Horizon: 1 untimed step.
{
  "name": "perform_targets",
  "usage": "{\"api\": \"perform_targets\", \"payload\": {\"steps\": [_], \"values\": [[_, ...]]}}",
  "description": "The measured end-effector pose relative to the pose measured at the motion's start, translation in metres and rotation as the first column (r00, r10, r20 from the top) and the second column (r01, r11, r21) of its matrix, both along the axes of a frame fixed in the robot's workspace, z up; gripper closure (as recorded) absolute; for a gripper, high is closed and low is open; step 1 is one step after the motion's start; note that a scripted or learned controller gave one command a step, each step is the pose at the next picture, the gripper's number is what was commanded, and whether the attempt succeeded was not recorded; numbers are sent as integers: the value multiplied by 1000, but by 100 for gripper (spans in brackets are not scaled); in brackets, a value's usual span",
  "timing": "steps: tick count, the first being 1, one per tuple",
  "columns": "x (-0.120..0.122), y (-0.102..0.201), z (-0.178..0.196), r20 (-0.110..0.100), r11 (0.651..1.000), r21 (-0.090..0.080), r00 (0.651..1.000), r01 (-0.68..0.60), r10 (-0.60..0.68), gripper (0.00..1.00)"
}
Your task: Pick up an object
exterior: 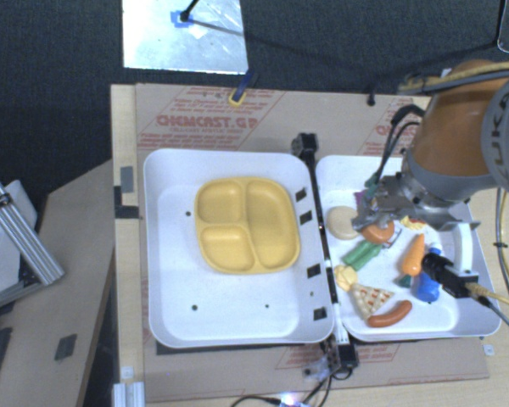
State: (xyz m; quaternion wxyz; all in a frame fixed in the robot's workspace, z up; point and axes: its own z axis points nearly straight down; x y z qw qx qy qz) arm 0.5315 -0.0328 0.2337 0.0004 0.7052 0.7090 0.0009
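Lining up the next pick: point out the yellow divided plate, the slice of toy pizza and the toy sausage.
Yellow divided plastic plate (245,225): camera view, on its central ridge.
Triangular toy pizza slice (372,297): camera view, on its topping face.
Reddish-brown toy sausage (389,314): camera view, at mid-length.

Bench (127,253) bears two white bins (165,253) (seemingly on printed cardboard (208,117)).

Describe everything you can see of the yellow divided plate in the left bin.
The yellow divided plate looks like moulded plastic, a rounded square with raised ridges splitting it into three compartments, one long and two smaller. It lies flat, right side up, slightly turned, near the middle of the left bin. It holds nothing, and only the bin floor touches it.
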Motion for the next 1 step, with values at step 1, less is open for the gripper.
{"api": "perform_targets", "payload": {"steps": [1], "values": [[-10, 6, -11, -2, 1000, 0, 1000, 4, -4, 100]]}}
